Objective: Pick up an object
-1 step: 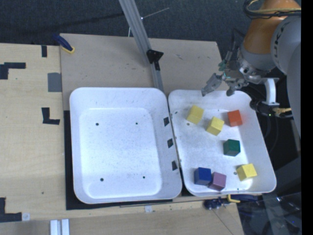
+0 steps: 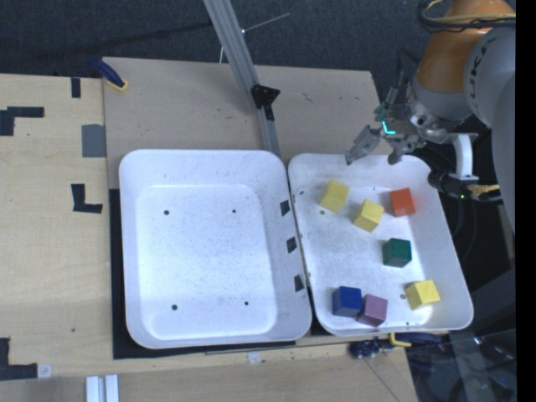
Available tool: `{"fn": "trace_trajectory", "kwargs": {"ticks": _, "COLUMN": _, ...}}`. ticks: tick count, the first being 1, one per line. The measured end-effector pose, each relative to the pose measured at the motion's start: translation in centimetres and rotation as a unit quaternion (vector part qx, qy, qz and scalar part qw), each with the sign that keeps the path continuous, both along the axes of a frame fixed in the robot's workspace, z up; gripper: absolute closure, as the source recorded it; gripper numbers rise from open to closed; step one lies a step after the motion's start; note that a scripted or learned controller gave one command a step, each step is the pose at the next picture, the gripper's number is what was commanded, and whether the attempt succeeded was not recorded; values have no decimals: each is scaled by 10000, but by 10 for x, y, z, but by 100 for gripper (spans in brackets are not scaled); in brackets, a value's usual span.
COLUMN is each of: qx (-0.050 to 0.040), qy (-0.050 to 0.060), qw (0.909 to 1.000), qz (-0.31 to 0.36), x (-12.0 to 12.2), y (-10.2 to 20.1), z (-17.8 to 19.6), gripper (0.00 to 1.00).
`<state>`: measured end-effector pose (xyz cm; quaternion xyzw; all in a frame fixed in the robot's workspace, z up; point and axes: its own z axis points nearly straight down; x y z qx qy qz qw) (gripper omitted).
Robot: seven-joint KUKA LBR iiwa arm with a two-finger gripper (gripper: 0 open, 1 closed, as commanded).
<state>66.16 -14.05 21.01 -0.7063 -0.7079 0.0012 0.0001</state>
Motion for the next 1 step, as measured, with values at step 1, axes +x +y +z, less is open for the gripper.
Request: {"fn": "trace_trajectory", "kwargs": {"ticks": 1, "qx": 4, "qy": 28, "qw": 10000, "qz": -6, "x": -1, "y": -5, "z": -64, "gripper": 0}}
